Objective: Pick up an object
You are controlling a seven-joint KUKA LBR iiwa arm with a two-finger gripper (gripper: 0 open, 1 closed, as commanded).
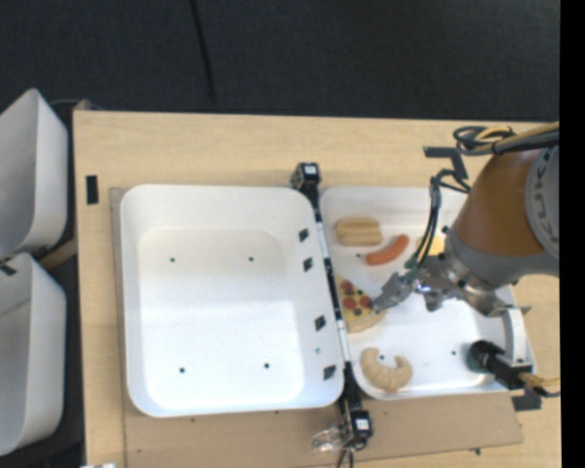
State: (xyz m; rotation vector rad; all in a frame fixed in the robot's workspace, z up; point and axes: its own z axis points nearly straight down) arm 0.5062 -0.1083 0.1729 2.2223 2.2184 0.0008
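In the right bin (439, 383) lie a tan bun (358, 231), a red sausage (387, 251), a pizza slice (356, 305) against the left wall, and a pale croissant (385, 370) near the front left corner. My gripper (395, 292) hangs low over the bin's middle. Its tip is just right of the pizza slice and below the sausage. The grey wrist and orange band (497, 213) cover the right part of the bin.
The left bin (214, 198) stands beside the right one, and a divider with black clips (322, 291) runs between them. The wooden bench (224, 144) surrounds both. Two white containers (15, 261) sit off the bench at the far left.
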